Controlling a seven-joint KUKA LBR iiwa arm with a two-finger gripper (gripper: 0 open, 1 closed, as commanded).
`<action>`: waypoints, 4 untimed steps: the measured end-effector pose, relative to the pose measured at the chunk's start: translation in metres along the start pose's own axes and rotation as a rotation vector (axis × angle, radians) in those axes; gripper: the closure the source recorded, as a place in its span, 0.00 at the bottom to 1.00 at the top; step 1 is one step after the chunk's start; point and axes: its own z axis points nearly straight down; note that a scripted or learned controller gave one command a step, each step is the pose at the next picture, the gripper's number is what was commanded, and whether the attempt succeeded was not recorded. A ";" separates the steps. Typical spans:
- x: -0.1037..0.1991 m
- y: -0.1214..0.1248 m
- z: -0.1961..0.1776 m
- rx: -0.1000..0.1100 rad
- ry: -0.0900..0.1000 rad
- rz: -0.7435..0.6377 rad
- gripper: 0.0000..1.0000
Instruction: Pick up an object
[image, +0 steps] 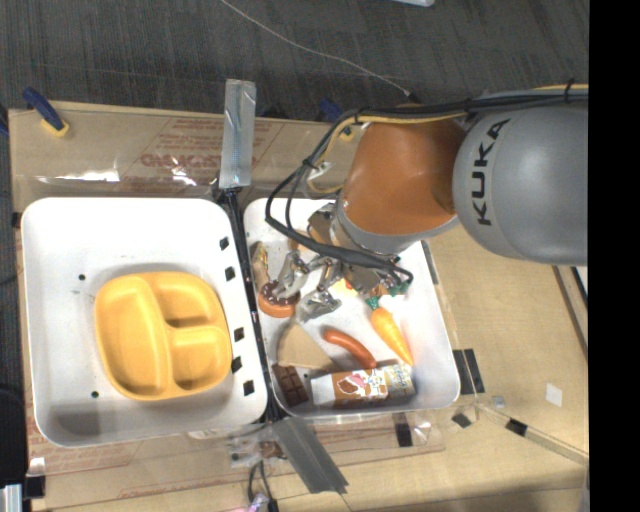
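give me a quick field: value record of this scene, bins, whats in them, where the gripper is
left bin: holds a yellow divided tray
right bin: carrot, sausage, chocolate milk bottle, chocolate bar, tan wedge
gripper: low over the right bin's upper left part
held item: none visible

Dark grey carpet (130, 45) lying beyond the bench, a thin white cable (330, 55) trailing across it, pale wooden benchtop (520, 345) showing at right, brown cardboard sheet (130, 135) sitting clamped under the bins
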 end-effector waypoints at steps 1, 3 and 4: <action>-0.016 -0.035 -0.063 0.004 -0.002 0.264 1.00; 0.026 -0.027 -0.071 0.012 -0.014 0.252 1.00; 0.033 -0.080 -0.019 0.003 -0.001 -0.099 1.00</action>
